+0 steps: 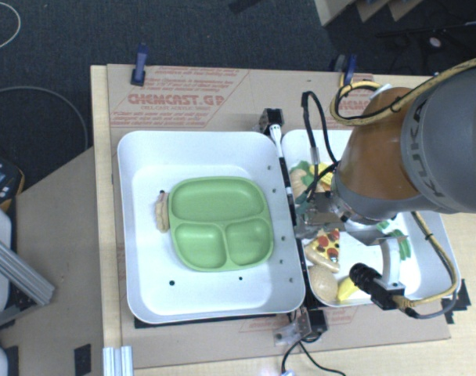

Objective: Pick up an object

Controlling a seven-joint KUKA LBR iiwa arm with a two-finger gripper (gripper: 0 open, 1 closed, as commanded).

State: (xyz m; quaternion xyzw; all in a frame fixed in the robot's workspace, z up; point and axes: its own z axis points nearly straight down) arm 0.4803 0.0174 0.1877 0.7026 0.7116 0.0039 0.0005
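The arm (394, 155) hangs low over the crowded right bin (434, 245). I cannot tell how the hand stands; it may catch the pizza slice (326, 249) badly.

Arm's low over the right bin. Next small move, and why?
Probably a short straight descent onto the pizza slice toy. The pincer sits low at the right bin's left wall, just above that slice, among crowded toys, and nothing visibly sits in it. The left bin holds a green divided tray, too far away for a small move.
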